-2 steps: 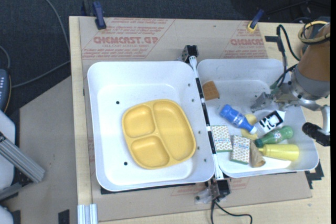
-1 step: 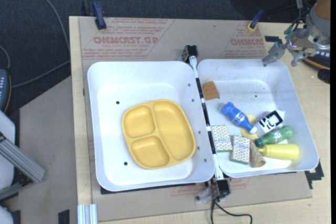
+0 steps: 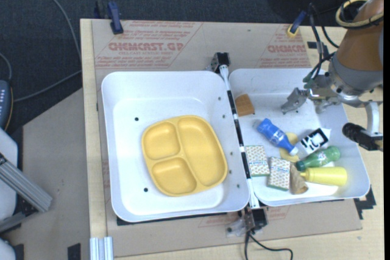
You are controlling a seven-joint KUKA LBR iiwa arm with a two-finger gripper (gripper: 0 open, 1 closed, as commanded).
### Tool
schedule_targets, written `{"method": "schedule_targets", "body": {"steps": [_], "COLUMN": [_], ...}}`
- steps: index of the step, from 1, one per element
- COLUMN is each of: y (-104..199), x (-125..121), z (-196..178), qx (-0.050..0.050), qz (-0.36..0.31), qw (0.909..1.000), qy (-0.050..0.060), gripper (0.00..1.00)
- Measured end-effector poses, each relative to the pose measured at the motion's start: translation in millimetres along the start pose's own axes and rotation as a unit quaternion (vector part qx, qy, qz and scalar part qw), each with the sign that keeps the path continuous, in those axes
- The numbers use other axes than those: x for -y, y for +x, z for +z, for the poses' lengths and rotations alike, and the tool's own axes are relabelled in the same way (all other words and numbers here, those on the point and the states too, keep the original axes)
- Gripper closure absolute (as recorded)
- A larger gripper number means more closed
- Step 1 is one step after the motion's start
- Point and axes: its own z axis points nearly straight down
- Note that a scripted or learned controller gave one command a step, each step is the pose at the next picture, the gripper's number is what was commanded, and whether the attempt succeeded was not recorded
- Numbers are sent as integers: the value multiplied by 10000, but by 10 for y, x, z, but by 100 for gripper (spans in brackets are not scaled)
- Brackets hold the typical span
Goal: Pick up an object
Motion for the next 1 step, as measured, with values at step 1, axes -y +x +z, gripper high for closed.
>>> {"method": "schedule_targets", "body": {"steps": [1], "y": [614], "x": [63], "z": [743], "qx": [0], "qz": [-1], "qw": [10000], "qy": [1], "gripper": [0]}}
